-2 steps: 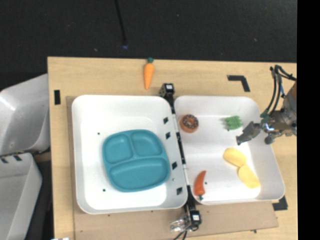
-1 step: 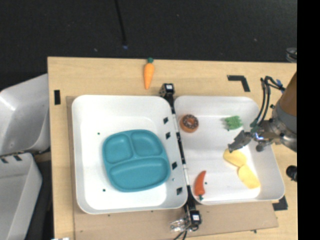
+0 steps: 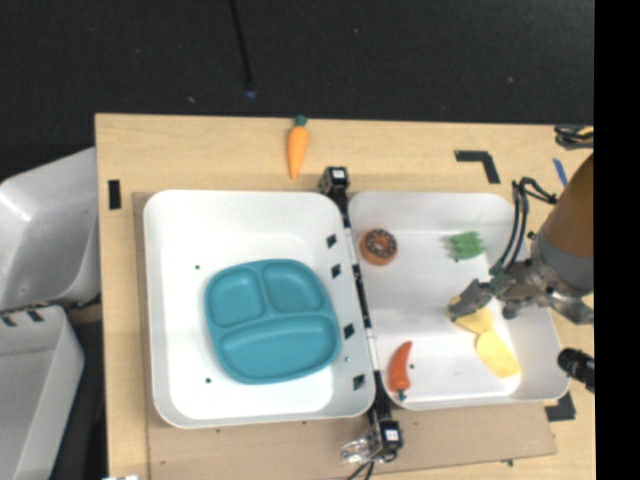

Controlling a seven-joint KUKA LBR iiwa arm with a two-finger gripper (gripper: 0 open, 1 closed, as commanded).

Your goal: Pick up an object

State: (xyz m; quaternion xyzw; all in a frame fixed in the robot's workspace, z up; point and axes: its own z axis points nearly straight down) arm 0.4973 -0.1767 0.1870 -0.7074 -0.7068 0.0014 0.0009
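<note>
The worktop [image 3: 200,148] is of light wood and carries two shallow white bins side by side. The left bin [image 3: 180,238] fills the middle left of the frame, and in it lies a blue divided plate [image 3: 272,320] with three compartments, a little tilted.

The right bin [image 3: 430,218] holds several small toy foods. A round brown doughnut-like piece [image 3: 379,246] lies near its upper left corner, close to the wall between the two bins. A small green leafy piece [image 3: 465,245] lies to the right of it, in the upper part of the bin. A red chili pepper [image 3: 400,366] lies near the lower left corner, just beside the bin's left wall. A yellow piece [image 3: 497,354], like a lemon or banana slice, lies in the lower right part of the bin.

The arm [image 3: 570,228] comes in from the right edge of the frame, with its orange band above the wrist. The gripper [image 3: 472,306] is low over the right bin, just above and to the left of the yellow piece; a second bit of yellow shows right at its tip, but I cannot tell if it touches it or how the gripper stands.

An orange toy carrot [image 3: 297,148] with a green top lies on the worktop above the bins, outside both.
</note>
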